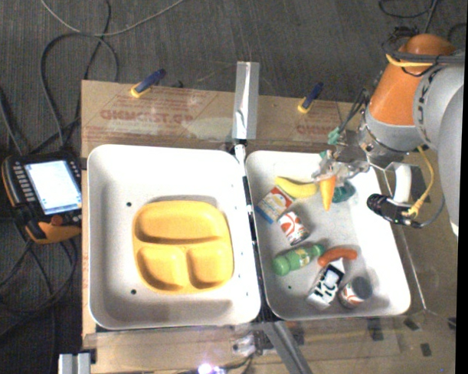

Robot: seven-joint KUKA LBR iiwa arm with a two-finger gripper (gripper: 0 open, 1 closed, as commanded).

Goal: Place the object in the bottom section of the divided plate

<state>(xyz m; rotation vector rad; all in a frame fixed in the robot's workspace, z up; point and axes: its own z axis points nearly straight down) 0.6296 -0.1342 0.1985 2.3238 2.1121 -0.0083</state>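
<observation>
At the bottom of the frame, the right bin (399,299) keeps its clutter low: a small dark-and-white carton (327,285) and a round can (354,292) touch near the lower edge, with a red sausage-shaped piece (339,256) and a green bottle (296,260) just above them.

Left of centre, the yellow divided plate (184,244) lies flat in the left bin (108,293), its sections bare and open from above, a clear landing spot for a drop.

Higher in the right bin lie a red-and-white can (292,227), a small box (272,203) and a banana (295,188).

At the upper right, the gripper (332,177) hangs over an orange carrot-like cone (326,192), the likely task object, well apart from the plate. The cone points downward just beside a teal item (343,194). Whether the fingers grip it I cannot tell.
</observation>
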